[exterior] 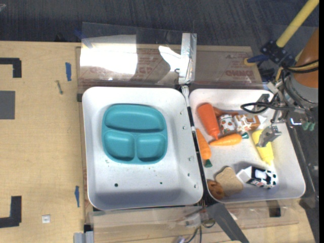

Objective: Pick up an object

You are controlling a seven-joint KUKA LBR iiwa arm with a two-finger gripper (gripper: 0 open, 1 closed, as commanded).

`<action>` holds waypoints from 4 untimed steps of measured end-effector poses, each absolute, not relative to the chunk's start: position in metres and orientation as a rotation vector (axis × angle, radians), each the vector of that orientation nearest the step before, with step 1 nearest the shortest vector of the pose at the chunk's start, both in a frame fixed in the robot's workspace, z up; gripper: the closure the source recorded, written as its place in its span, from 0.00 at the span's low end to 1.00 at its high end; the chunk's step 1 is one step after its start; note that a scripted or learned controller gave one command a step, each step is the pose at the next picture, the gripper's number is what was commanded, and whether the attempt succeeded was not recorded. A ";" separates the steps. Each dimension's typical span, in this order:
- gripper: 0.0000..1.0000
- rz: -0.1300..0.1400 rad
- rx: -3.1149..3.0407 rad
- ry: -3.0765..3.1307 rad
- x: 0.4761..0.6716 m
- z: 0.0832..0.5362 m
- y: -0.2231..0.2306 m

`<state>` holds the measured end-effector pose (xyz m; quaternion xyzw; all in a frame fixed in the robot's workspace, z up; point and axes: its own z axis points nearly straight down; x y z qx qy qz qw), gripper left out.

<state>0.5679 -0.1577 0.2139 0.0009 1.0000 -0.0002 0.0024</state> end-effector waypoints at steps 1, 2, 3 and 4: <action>0.00 -0.009 -0.178 3.111 0.592 0.125 -0.165; 0.00 -0.015 -0.412 3.064 0.612 0.111 -0.202; 0.00 -0.010 -0.775 3.024 0.657 0.093 -0.128; 0.00 -0.003 -0.586 3.077 0.614 0.088 -0.131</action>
